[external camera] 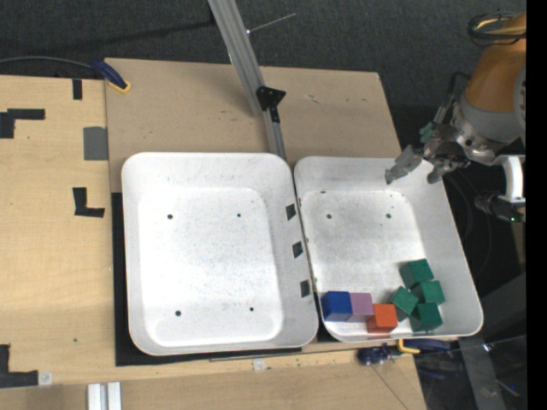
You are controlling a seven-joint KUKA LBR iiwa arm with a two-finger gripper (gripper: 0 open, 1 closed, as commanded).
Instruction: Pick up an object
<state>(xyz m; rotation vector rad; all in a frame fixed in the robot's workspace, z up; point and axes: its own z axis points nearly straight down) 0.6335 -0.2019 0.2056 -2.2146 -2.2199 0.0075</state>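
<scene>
In the right bin (pixel 367 229) several small blocks cluster at the near right corner: a blue cube (pixel 337 305), a purple cube (pixel 361 304), an orange cube (pixel 384 317) and green blocks (pixel 420 293). My gripper (pixel 419 167) hangs over the bin's far right rim, well away from the blocks. Its two fingers stand apart, with nothing between them.
The left bin (pixel 209 246) sits beside the right one, with black clips along the shared edge. A slanted metal pole (pixel 244 54) rises behind the bins. A blue-and-yellow tool (pixel 113 74) lies at the far left of the bench.
</scene>
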